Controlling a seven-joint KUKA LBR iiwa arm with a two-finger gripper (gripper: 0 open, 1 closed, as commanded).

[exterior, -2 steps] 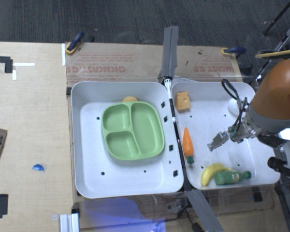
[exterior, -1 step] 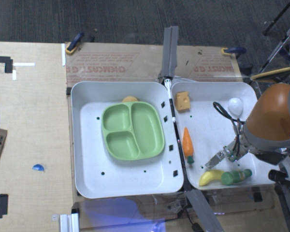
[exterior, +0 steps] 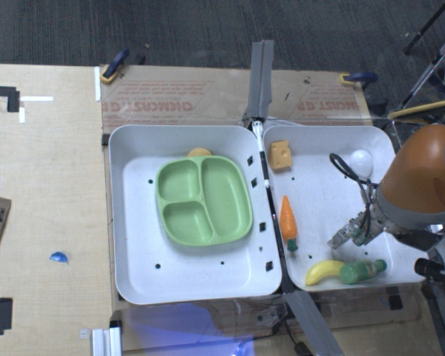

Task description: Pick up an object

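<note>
Yellow banana (exterior: 323, 272), green bottle (exterior: 362, 271) beside, gripper (exterior: 344, 237) above

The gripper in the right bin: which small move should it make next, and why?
Probably lower a little toward the green bottle. The gripper hangs just above it and the banana, with nothing visible between its fingers.
</note>
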